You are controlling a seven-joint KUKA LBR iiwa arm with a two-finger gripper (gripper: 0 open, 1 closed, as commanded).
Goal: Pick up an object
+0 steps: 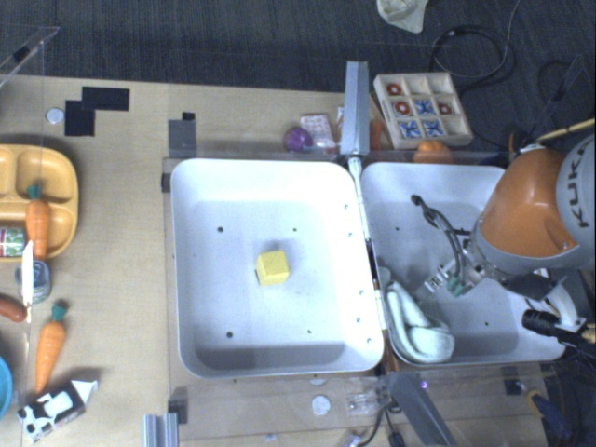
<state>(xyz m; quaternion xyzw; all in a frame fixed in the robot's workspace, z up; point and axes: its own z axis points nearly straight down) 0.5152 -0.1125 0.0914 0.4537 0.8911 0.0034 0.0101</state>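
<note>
A small yellow block (273, 267) lies near the middle of the left white bin (214, 343). A pale grey-white curved object (416, 322) rests in the front left corner of the right bin (484, 350). My gripper (451, 281) hangs low over the right bin, just to the right of and slightly behind that pale object. Above it is the arm's orange band (526, 214). The wrist hides the gripper's tip.
Behind the bins are a tic-tac-toe board (424, 108), an orange ball (430, 150) and a purple item (298, 139). A yellow tray (37, 198) and toy carrots (48, 343) lie on the bench at the left. A metal post (355, 110) stands between the bins.
</note>
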